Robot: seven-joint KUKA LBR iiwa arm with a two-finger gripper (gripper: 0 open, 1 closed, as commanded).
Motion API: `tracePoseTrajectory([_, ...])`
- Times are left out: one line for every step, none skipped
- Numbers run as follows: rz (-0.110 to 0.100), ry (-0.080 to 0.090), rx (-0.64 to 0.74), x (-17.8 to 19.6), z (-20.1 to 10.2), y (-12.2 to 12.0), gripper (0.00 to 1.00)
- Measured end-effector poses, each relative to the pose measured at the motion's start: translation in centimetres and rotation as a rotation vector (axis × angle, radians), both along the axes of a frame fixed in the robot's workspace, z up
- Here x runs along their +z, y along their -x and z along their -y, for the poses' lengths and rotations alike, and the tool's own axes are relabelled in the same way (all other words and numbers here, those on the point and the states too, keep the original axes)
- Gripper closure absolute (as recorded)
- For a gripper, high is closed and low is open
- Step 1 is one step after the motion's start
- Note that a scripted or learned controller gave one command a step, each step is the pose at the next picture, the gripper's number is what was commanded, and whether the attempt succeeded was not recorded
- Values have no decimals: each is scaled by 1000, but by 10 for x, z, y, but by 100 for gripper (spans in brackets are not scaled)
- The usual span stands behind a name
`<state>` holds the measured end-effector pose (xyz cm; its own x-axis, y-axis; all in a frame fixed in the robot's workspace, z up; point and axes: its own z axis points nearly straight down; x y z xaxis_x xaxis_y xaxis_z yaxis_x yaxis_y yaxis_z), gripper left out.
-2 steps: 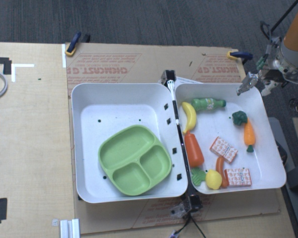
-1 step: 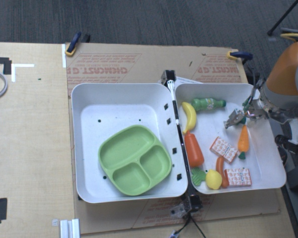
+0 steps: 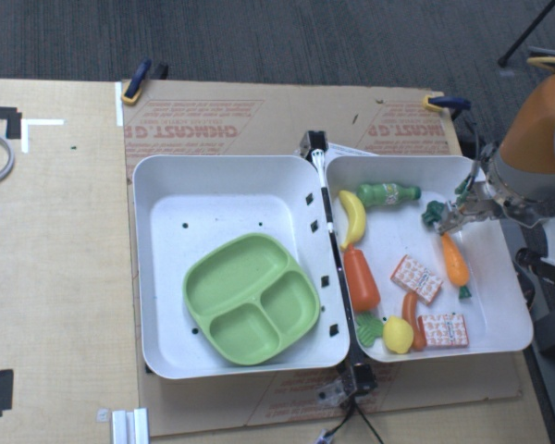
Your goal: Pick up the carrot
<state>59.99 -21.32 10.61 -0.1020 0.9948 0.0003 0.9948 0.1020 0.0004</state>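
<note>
Reaching in from the right, the grey arm with its orange band (image 3: 536,123) brings the pincer (image 3: 455,213) low over the right bin (image 3: 499,340), near that bin's far right part. Whether the pincer is apart or together cannot be told from this view, since the metal parts at its tip blur into one another. The carrot (image 3: 455,261) lies in the right bin just below the pincer's tip, orange, pointing roughly toward the pincer with its green stub toward the near side; it rests on the bin floor and nothing shows it gripped. A small dark green item (image 3: 433,214) sits just left of the pincer.

Elsewhere in the right bin, a green bottle (image 3: 388,193) lies on its side near the far wall, a banana (image 3: 352,217) curves beside the dividing wall, and a red-orange pepper-like piece (image 3: 361,279) lies below it. A small patterned box (image 3: 416,278) lies tilted near the middle, a second patterned box (image 3: 442,330) sits near the front wall, and a lemon (image 3: 398,336) rests just beside it, with a thin red piece (image 3: 410,308) between them.

The left bin (image 3: 166,248) holds a green divided plate (image 3: 251,298). Both bins stand on cardboard (image 3: 222,123) laid over the surface (image 3: 46,276).
</note>
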Motion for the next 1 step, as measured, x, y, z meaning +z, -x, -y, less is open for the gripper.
tracePoseTrajectory([0,1,-196,51,-57,-34,100])
